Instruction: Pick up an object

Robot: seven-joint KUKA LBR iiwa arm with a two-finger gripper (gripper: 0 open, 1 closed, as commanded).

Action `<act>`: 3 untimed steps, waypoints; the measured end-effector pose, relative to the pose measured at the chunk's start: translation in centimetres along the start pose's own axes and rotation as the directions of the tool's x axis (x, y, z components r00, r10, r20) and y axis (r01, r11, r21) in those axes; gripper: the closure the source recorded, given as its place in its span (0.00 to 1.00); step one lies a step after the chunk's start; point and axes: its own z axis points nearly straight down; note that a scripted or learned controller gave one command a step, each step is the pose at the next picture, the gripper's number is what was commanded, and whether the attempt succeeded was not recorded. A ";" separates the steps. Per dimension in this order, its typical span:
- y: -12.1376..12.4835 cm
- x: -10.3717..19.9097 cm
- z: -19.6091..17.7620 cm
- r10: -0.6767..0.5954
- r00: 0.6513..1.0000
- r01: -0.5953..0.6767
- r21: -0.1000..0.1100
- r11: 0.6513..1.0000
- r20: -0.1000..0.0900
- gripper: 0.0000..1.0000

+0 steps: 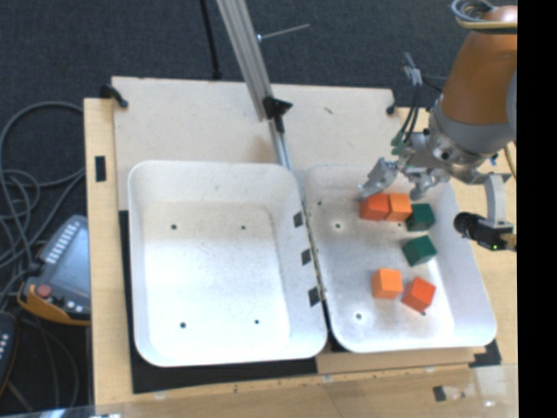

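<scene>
Blocks sit in the right bin [344,320], and the tool [403,179] hangs just above the two orange blocks [387,206] at the back with its fingers apart — it should go straight down over one block, then squeeze.

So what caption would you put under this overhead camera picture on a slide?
Gripper poised over orange blocks among green blocks in the right bin.
</scene>
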 end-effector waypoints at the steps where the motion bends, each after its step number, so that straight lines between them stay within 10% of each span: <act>1: -6.9 0.4 10.5 0.004 1.000 -0.003 0.011 1.000 -0.002 0.00; 3: -9.0 -1.5 16.0 -0.001 1.000 0.002 -0.029 1.000 0.008 0.00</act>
